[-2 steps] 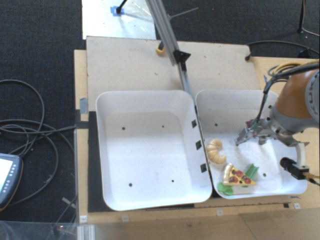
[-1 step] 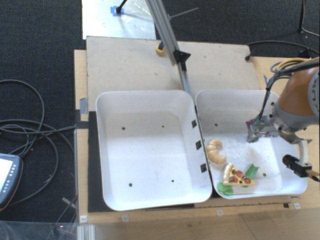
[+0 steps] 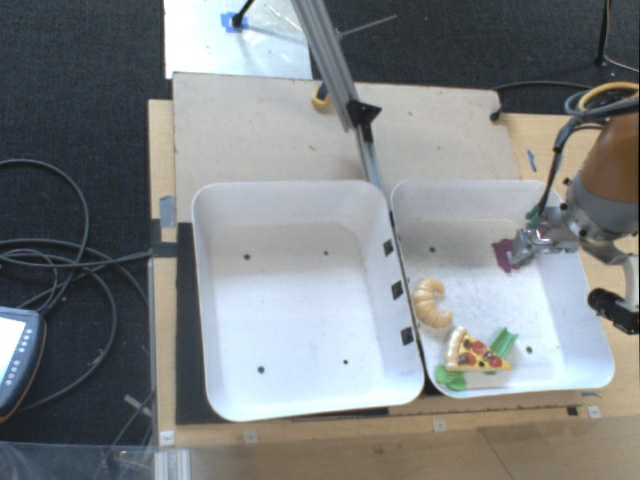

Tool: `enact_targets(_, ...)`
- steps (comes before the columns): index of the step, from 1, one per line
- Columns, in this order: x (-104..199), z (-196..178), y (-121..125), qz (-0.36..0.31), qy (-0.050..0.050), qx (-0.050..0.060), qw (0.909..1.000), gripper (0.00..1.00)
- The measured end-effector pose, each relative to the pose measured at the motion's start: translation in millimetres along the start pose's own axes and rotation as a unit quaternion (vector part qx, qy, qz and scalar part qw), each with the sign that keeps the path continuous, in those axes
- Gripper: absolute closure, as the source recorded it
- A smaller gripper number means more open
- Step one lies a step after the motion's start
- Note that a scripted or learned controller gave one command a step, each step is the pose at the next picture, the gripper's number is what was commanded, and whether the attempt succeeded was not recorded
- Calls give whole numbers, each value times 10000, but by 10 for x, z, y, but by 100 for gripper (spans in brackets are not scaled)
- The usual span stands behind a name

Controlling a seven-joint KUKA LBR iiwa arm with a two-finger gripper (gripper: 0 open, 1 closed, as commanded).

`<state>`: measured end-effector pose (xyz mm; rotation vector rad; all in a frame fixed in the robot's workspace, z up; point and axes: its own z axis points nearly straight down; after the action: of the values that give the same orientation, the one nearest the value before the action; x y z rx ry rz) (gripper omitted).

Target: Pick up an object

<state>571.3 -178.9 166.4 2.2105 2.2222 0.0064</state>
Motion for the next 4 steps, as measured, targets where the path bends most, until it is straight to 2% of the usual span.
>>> enact_targets(2,4,-1017,119,-4,-2,1,10000,100)
enact_targets(4,1077,-737,-91,-23,24,42,10000,100)
